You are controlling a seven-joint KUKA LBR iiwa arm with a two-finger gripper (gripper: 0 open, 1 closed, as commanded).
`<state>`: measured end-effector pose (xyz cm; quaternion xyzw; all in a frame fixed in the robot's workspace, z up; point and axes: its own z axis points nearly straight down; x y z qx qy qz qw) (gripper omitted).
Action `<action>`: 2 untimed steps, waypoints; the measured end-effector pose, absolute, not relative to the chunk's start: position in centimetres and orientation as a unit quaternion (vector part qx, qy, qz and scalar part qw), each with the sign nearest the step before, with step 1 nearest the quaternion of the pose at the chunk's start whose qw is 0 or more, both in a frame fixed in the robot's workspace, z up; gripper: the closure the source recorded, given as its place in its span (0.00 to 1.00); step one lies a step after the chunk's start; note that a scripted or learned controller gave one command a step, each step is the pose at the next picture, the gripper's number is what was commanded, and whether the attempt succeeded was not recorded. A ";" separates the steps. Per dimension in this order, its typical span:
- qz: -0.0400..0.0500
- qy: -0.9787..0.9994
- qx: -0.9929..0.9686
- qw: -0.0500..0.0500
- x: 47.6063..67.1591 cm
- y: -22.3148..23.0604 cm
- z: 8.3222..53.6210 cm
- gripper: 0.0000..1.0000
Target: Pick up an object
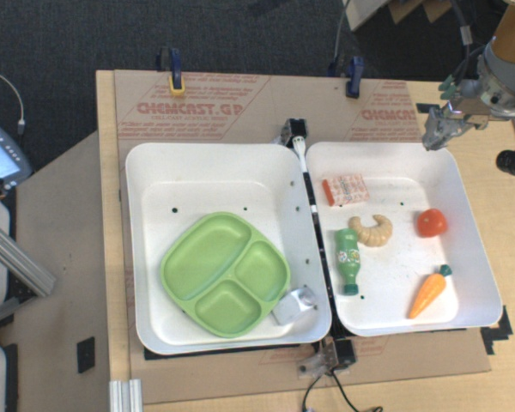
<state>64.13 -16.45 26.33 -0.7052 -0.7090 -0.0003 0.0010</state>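
Dark carpet is seen around the table [69, 230], whose cardboard top is held down by two blue clamps [176, 67] at the far edge. Red print on the cardboard can be read as "CHEMCAST GP", twice, the right copy partly covered.

Two white bins are set side by side. In the left bin [146, 178] a green divided plate [226, 273] lies flat, with a small grey-white object [293, 305] at its near right corner. In the right bin [472, 230], candidates for picking are spread well apart, presumably so each can be gripped singly: a red-and-white packet [345, 190] with illegible print, a croissant [371, 229], a green bottle [348, 262] lying just beside it, a tomato [431, 222] and a carrot [429, 293].

The claw [438, 131] hangs over the right bin's far right corner, nothing seen in it; whether it is released or clenched cannot be told. Nothing has been picked up yet, by this evidence.
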 end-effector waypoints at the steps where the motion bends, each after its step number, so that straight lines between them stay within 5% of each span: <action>1: 0.000 -0.709 -0.705 0.002 61.3 -11.2 25.3 1.00; 2: 0.000 -0.709 -0.705 0.002 59.3 -5.8 23.9 1.00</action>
